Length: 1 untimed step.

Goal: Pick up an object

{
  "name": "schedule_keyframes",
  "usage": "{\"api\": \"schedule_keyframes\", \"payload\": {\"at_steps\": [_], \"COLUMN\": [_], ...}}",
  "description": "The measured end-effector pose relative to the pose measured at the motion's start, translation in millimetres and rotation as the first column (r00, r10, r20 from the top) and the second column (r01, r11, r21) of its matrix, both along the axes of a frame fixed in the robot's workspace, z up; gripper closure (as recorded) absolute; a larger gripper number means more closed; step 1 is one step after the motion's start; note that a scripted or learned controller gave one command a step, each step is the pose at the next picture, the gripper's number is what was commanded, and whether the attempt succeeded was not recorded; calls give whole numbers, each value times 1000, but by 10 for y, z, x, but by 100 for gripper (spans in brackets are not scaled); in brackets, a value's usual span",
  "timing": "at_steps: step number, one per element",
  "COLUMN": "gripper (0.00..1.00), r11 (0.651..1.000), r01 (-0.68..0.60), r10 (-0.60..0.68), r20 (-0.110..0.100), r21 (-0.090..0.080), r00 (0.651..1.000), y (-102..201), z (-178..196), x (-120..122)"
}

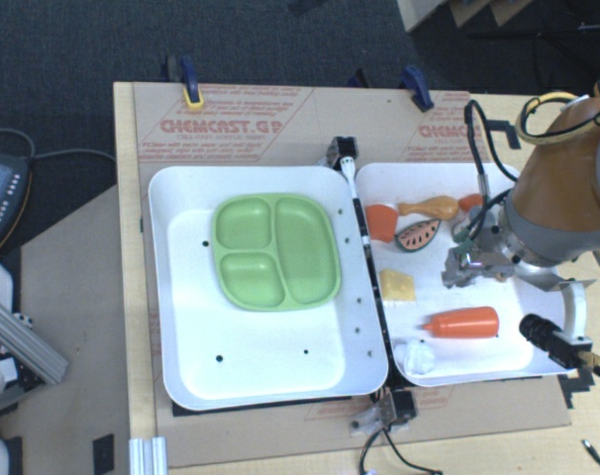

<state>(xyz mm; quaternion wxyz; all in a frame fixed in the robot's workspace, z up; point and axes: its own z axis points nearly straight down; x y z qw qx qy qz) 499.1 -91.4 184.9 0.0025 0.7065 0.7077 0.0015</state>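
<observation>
The jaws hang over the right bin with nothing visibly between them, though whether they are spread or pressed together I cannot tell. The pick looks not yet made: every candidate lies on the bin floor. Nearest below sits an orange carrot-like piece, with a watermelon slice, a tan drumstick-shaped toy and a yellow wedge to the side (all toy food, apparently). The left bin holds a green divided plate.
</observation>
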Motion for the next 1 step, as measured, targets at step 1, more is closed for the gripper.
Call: {"api": "schedule_keyframes", "payload": {"at_steps": [1], "gripper": [100], "r11": [1000], "r01": [0], "r10": [0], "r20": [1], "r21": [0], "r00": [1000], "y": [0], "z": [426], "x": [15]}}
